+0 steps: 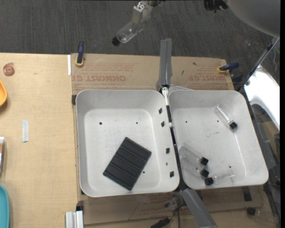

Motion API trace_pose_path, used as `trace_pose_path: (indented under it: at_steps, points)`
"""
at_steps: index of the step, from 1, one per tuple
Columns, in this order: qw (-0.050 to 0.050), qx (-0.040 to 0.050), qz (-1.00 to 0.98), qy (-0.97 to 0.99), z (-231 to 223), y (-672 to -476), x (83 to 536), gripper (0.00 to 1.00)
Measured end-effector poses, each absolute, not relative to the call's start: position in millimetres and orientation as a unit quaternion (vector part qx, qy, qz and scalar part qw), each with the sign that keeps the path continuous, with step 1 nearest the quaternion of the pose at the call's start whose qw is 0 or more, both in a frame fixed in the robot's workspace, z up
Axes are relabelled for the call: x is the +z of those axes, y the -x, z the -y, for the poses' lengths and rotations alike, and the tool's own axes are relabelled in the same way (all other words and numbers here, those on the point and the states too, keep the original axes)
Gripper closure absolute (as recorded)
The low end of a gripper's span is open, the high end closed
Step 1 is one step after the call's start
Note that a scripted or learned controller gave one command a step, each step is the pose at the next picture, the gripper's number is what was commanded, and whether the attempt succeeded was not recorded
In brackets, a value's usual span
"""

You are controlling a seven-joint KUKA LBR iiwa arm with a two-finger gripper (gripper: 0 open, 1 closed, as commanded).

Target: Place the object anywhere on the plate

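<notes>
A black ridged plate [128,163] lies flat and turned at an angle in the left bin [89,133], toward its front. Beyond the bins' far edge, at the top of the view, a clear tube with a black cap [127,30] hangs tilted in the air, cap end down and to the left. Its upper end sits between the pale fingertips of my gripper [141,8], which is shut on it. The tube is well behind the plate and high above it. The grey arm [262,13] fills the top right corner.
The right bin [249,133] holds several more clear tubes with black caps: one near the back right [224,116], others at the front [196,158]. A grey divider post [165,62] rises between the bins. Blue clamps [80,53] [227,67] pin the cardboard.
</notes>
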State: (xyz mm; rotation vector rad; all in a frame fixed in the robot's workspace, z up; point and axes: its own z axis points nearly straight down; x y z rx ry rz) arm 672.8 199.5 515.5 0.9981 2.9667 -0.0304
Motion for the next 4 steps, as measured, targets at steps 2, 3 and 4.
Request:
trace_pose_path:
  at_steps: [2, 3, 4]
  points:
    - [0.007, -0.0113, -0.948, -0.319, -200, -675.1, 531, 1.0]
    - [0.008, -0.012, -0.948, -0.318, -200, -676.1, 539, 1.0]
    - [0.009, -0.0125, -0.948, -0.318, -200, -677.1, 547, 1.0]
